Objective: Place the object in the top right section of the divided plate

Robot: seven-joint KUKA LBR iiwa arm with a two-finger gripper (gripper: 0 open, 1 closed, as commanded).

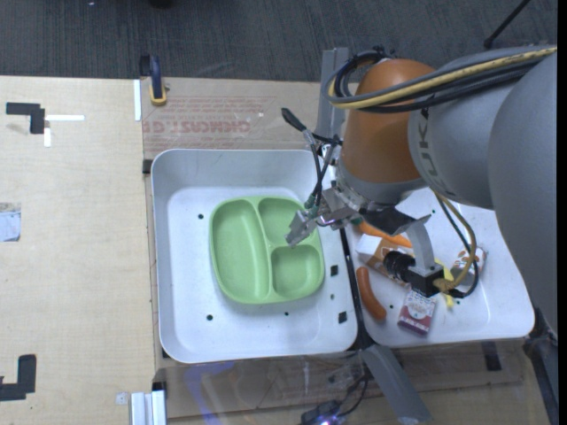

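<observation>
A light green divided plate (241,253) lies in the left white bin (182,273). It has one long section on its left and two smaller ones on its right. My gripper (301,228) hangs over the right side of the plate, at the ridge between the top right and bottom right sections. Its tip looks grey and dark, and I cannot make out any object in it. The grey arm with the orange band (385,122) reaches in from the right and covers part of the bins' shared wall.
The right bin (500,304) holds an orange carrot-like piece (386,235), an orange sausage shape (370,292), a red and white packet (416,313) and a yellow item (449,282). Cables loop beside the wrist. Wooden bench lies to the left.
</observation>
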